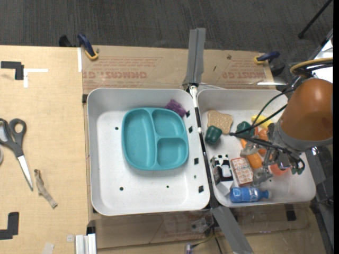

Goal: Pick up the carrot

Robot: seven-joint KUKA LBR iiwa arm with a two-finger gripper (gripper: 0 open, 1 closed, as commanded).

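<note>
The carrot point(259, 135) lies in the right bin point(296, 194) as an orange body with a green top pointing left, partly covered by cables and the wrist. My gripper point(264, 166) hangs low in that bin, just in front of the carrot and over another orange piece point(253, 157). The wrist with its orange band point(312, 107) reaches in from the right and hides the things under it.
Around the gripper lie a red-and-white box point(241, 170), a blue bottle point(249, 194), a black-and-white block point(223, 168), a green piece point(213, 135) and a bread slice point(220, 121). The left bin point(100, 184) holds a teal divided plate point(155, 138) and a purple item point(176, 107).
</note>
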